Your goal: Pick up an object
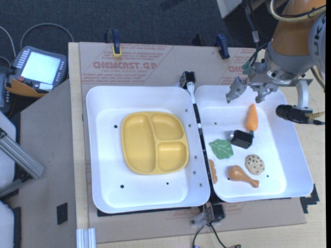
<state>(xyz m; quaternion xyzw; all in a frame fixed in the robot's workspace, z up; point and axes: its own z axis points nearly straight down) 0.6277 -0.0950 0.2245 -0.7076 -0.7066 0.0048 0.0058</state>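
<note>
My gripper (247, 93) hangs over the far end of the right bin (295, 154), fingers spread open with nothing between them. Just below and to its right lies an orange carrot (252, 117), apart from the fingers. Nearer the front sit a small black block (241, 138), a green leaf piece (221, 149), a speckled cookie (254, 164) and a tan chicken drumstick (243, 175). A small orange piece (212, 171) lies against the bin's left wall.
The left bin (101, 154) holds a yellow divided plate (154, 141). A black rod (195, 112) runs along the seam between the bins. Blue clamps (116, 41) grip the board's far edge. A pendant with a screen (37, 68) lies at the left.
</note>
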